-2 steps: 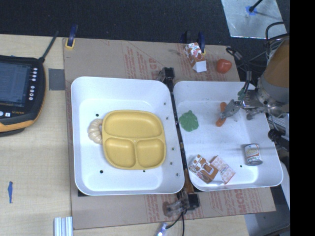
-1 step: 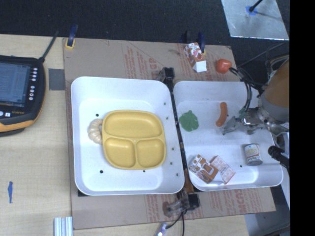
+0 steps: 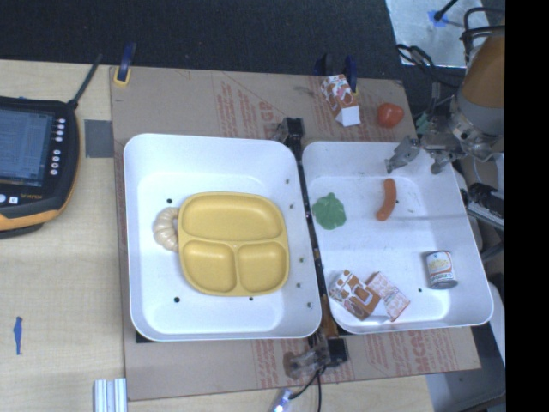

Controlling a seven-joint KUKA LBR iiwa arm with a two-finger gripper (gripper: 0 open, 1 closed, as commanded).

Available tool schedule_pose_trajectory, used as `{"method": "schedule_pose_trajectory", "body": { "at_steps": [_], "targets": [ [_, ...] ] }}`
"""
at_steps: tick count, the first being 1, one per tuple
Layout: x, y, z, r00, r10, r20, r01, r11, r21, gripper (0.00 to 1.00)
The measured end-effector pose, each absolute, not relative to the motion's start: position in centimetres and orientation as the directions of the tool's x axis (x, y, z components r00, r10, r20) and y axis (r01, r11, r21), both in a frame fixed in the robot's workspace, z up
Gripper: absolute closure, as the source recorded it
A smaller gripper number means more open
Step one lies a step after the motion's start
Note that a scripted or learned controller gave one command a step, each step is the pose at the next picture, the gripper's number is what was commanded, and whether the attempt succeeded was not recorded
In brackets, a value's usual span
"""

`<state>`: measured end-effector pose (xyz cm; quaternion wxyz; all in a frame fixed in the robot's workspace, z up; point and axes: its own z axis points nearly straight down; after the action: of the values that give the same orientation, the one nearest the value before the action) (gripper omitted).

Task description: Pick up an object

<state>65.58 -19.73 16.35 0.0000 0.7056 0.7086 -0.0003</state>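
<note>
The grey two-finger pincer is seen at the two o'clock corner of the right shallow white plastic bin, hanging over its upper rim. Its fingers are spread apart and nothing is held between them.

The nearest candidate is judged to be the small orange-red sausage-shaped toy, which lies in the right bin toward seven o'clock from the pincer, near it but apart. Its long axis runs roughly from twelve to six o'clock, tilted slightly. For a grasp, a short move down and toward seven o'clock is called for, with the fingers set across the short width of the toy.

In the same bin are found a green lumpy soft toy at nine o'clock, a small printed tin can at four o'clock, and two flat red-and-white printed cartons at six o'clock, touching each other.

The left shallow white plastic bin carries a yellow three-compartment plastic tray, its compartments bare, with a beige ridged shell-like toy tucked against its nine o'clock edge.

On the brown cardboard-covered surface above the right bin lie a small red-and-white carton and a red round tomato-like toy.
</note>
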Motion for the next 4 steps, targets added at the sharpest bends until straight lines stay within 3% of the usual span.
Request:
{"method": "schedule_pose_trajectory", "body": {
  "at_steps": [1, 2, 3, 4],
  "targets": [
    [64.6, -17.1, 9.1, -0.006, 1.0, 0.0, 1.0, 0.006, -0.005, 0.0],
    [65.7, -21.2, 15.0, -0.003, 1.0, -0.001, 1.0, 0.003, 0.0, 0.0],
    [65.6, -17.1, 9.1, -0.006, 1.0, 0.0, 1.0, 0.006, -0.005, 0.0],
    [65.7, -20.9, 16.0, -0.003, 1.0, -0.001, 1.0, 0.003, 0.0, 0.0]
  ]
}}
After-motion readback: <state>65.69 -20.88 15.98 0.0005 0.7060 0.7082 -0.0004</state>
